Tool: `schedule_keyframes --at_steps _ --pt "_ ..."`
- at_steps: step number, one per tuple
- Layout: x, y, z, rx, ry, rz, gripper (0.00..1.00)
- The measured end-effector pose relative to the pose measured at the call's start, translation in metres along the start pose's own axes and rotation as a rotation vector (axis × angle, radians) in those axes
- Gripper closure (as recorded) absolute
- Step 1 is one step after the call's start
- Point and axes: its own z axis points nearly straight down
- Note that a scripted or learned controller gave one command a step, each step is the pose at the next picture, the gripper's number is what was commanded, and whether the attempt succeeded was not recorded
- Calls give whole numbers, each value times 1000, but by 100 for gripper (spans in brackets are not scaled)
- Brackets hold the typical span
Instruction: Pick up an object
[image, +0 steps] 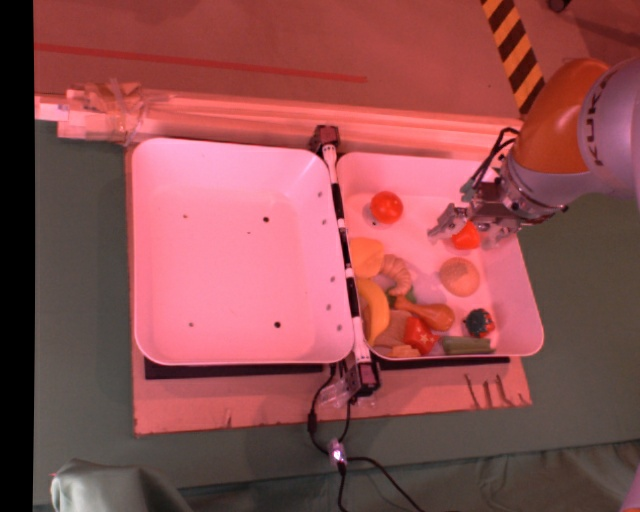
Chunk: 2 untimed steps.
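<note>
The gripper (466, 228) sits closed on a small red-orange toy fruit (466, 237) near the right bin's (528, 300) far edge. Judged light, rigid, smooth: grip across its widest part.

The grey arm (600, 110) reaches in from the right edge of the camera view, its upper section bulking large at the top right corner. An orange band (555, 125) wraps the limb just above the wrist (530, 190), which angles down and to the left. Below it the end effector (465, 232) points down and to the left, its two pale grey fingers (443, 222) spread a little, one on either side, with a small red-orange piece showing between them.
</note>
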Motion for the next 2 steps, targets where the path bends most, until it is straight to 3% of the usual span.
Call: schedule_keyframes --at_steps 1,2 --pt "1 -5 42 1 0 -1 0" --pt "-4 3 72 -29 -8 -4 0"
